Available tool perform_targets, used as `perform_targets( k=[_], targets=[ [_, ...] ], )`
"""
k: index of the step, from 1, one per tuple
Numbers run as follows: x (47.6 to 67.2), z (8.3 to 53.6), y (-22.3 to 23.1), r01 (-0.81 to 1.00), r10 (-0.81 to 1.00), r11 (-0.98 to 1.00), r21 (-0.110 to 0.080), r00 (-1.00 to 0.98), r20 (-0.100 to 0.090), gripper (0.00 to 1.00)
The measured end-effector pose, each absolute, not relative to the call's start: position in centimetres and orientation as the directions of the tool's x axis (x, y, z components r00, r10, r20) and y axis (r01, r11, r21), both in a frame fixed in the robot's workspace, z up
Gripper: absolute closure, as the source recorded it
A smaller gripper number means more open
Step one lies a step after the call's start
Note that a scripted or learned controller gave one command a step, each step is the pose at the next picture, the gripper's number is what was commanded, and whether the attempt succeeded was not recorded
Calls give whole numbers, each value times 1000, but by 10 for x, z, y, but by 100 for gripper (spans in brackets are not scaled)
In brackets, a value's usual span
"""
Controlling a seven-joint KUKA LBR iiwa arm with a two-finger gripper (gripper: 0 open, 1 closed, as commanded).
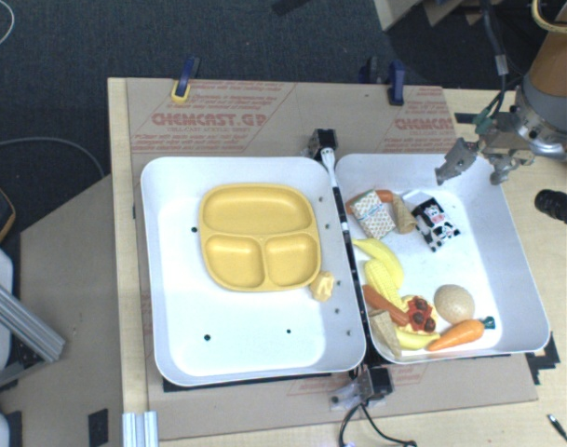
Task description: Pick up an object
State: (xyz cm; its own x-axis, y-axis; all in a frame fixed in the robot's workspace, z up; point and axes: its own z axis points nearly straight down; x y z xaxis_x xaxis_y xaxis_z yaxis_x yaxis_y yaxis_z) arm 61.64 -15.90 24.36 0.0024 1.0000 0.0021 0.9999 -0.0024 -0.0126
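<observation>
The right bin holds toy food in a loose heap. A wrapped snack block and a black-and-white toy cow lie near its back. A banana, a beige round ball, an orange carrot and red berries fill its front left. My gripper hangs over the bin's back edge, up and to the right of the cow. It is open, with nothing between its fingers.
A yellow divided plate lies in the left bin, with a small yellow piece beside it at the dividing wall. Clamps hold the cardboard sheet under the bins. Cables run along the arm at the upper right.
</observation>
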Motion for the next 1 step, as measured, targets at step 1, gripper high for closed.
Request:
perform_targets(
  k=[1],
  targets=[
    [619, 251, -159, 1000, 1000, 0, 0, 0, 0, 0]
  ],
)
